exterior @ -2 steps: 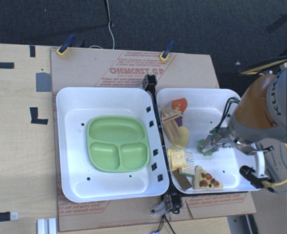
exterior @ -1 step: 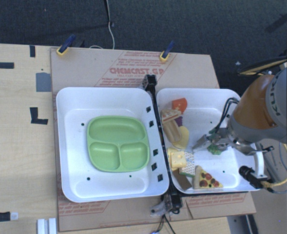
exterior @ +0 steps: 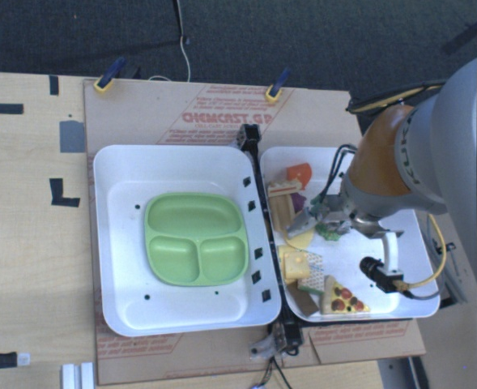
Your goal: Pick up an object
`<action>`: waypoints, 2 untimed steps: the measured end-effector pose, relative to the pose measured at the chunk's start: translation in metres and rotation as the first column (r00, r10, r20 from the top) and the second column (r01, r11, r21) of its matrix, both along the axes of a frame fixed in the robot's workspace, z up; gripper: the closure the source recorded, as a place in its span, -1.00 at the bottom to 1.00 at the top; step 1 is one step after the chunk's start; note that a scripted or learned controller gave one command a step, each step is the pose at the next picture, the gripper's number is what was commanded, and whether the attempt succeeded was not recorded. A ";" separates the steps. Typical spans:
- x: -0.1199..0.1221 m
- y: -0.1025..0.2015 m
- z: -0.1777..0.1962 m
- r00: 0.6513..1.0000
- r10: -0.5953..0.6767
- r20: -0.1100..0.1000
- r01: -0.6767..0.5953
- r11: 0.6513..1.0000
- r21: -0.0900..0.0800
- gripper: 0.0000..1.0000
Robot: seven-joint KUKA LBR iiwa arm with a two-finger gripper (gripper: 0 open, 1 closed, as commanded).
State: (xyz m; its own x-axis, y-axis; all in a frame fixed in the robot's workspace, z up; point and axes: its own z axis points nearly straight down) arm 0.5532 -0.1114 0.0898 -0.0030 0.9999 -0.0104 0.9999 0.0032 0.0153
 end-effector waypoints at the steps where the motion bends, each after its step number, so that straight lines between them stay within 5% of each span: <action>1: 0.052 0.007 -0.001 1.000 -0.001 -0.007 0.001 1.000 0.006 -1.00; 2: 0.110 0.011 -0.004 0.998 -0.009 -0.059 0.010 1.000 0.007 -1.00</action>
State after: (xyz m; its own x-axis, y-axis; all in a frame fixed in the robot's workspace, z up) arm 0.6631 -0.1005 0.0862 0.0059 1.0000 -0.0037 0.9990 -0.0061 -0.0437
